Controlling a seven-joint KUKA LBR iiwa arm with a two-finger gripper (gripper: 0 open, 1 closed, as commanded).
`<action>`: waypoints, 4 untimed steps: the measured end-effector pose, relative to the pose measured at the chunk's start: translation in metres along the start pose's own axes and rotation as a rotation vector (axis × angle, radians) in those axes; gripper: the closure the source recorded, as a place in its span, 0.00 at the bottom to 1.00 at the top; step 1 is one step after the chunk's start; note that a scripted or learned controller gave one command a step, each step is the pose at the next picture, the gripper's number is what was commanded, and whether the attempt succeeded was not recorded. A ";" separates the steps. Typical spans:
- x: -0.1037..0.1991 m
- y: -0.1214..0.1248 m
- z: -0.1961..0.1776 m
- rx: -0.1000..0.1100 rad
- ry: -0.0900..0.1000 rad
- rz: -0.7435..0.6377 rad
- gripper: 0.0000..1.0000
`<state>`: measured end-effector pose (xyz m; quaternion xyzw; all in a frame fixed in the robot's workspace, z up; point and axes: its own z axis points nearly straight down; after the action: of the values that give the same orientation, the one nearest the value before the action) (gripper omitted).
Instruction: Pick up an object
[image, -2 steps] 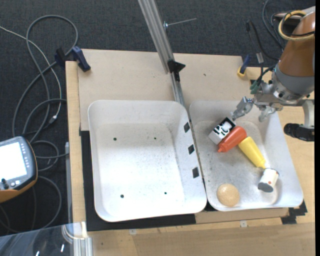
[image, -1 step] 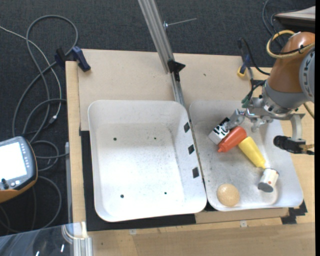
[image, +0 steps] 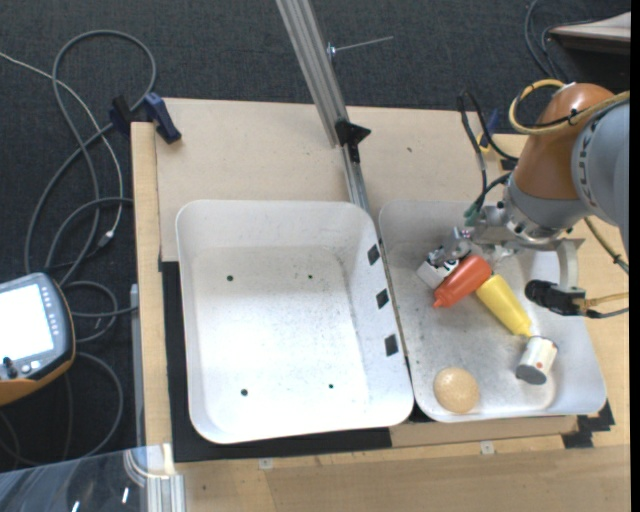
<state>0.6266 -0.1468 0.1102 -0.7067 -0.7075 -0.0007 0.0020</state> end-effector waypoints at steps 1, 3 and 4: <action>-0.001 0.002 -0.015 -0.008 -0.003 0.000 1.00; 0.007 -0.001 -0.121 -0.009 -0.005 -0.002 1.00; 0.007 0.001 -0.148 -0.008 -0.005 -0.001 1.00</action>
<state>0.6274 -0.1401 0.2578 -0.7064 -0.7078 -0.0018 -0.0029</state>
